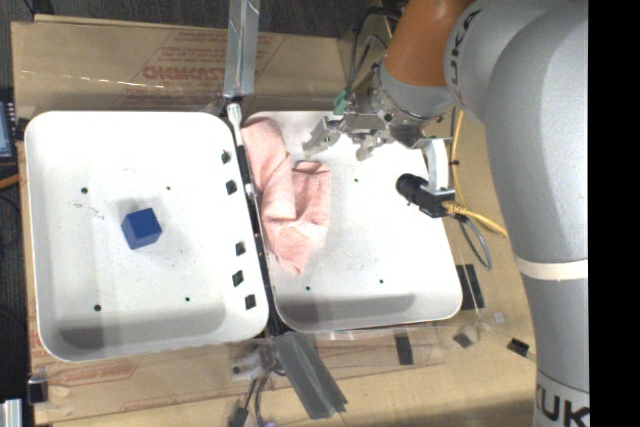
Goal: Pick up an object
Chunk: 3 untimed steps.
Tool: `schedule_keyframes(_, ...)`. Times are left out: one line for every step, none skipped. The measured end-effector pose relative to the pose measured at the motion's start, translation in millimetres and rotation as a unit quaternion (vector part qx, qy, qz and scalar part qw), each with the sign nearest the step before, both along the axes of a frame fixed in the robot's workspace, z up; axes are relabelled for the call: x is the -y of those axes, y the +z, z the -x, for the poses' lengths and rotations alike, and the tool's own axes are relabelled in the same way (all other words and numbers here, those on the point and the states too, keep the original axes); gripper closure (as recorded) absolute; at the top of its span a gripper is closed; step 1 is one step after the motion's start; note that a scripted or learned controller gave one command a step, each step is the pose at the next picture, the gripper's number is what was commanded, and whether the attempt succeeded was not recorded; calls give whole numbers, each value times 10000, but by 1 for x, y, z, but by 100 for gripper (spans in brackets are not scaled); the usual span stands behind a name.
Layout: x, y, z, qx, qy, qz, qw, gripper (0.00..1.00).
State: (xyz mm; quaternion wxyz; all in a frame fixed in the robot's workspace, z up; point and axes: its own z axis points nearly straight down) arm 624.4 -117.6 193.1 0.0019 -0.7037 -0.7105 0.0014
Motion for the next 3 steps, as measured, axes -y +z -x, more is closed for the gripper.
schedule_keyframes(37,43,33,20,-20,4,10000,0)
schedule_keyframes(22,-100,2,24,572,3,9984,0)
schedule_keyframes(22,-90,1,15,595,2,9982,100)
